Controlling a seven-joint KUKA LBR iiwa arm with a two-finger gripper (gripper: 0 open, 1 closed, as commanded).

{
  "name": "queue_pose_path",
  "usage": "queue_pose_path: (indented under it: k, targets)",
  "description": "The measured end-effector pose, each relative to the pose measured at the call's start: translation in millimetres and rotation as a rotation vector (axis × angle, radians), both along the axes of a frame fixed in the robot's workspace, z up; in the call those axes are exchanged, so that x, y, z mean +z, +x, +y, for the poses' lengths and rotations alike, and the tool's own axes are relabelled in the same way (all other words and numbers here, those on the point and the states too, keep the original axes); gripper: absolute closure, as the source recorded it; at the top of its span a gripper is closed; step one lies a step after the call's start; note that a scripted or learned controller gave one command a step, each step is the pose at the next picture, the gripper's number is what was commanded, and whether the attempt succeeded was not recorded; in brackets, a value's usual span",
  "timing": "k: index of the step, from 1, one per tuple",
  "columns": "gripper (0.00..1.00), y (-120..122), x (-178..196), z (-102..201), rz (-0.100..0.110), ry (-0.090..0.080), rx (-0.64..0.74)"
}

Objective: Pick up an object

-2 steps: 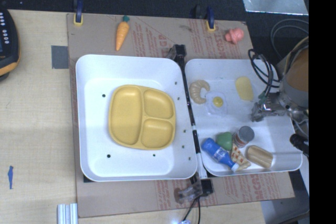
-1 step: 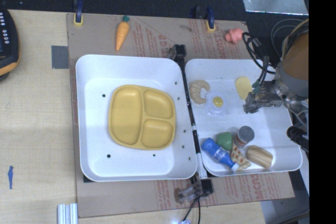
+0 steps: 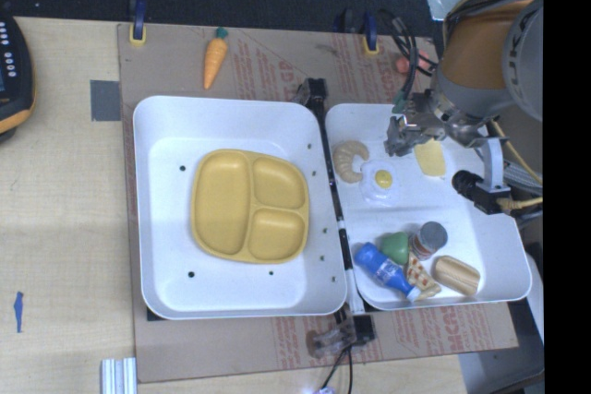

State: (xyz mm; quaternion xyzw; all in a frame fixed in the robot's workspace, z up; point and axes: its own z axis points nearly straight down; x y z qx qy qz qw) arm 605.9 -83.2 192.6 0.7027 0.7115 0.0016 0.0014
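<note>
Wooden bench (image 3: 65, 198) bears cardboard (image 3: 268, 60), two bins; tool (image 3: 404, 138) grip unclear.

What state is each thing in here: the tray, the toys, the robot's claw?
Yellow tray: flat in left bin, compartments bare.
Carrot: lying on the bench, outside both bins.
Blue bottle: on its side, right bin.
Can: upright.
Fried egg: lying flat.
Gripper: over right bin, holding nothing visible.

Wooden bench (image 3: 65, 198), brown cardboard sheet (image 3: 268, 55), two white bins (image 3: 152, 198) side by side, toy carrot (image 3: 214, 60)
</note>
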Motion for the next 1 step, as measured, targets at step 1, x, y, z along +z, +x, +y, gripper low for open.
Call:
queue_pose_path:
  k: [1]
  targets:
    - [0.0, -4.0, -0.7, -4.5, 0.007, -0.001, -0.008]
